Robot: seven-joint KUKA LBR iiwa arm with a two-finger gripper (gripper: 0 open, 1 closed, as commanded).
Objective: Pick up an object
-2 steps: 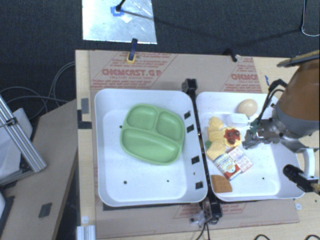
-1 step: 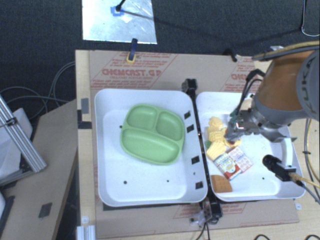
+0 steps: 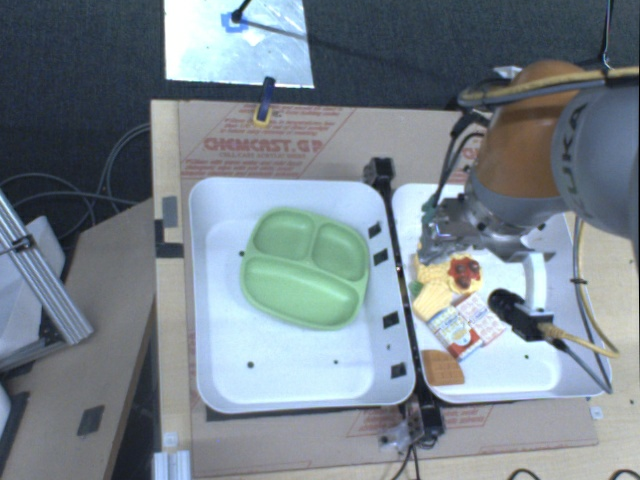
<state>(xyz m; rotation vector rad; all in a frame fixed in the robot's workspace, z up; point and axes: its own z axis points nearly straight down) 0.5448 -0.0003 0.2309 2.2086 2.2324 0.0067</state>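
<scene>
1 cracker (image 3: 444, 367) | 1 green tray (image 3: 304, 268) | 2 bins (image 3: 220, 298)

The grey arm (image 3: 600, 158) enters from the right edge, its large rounded link filling the upper right. The orange band (image 3: 520, 133) sits just left of that link, curving down toward the wrist. Below it, the gripper (image 3: 440, 230) points downward and leftward, low over the far left part of the right side.
</scene>
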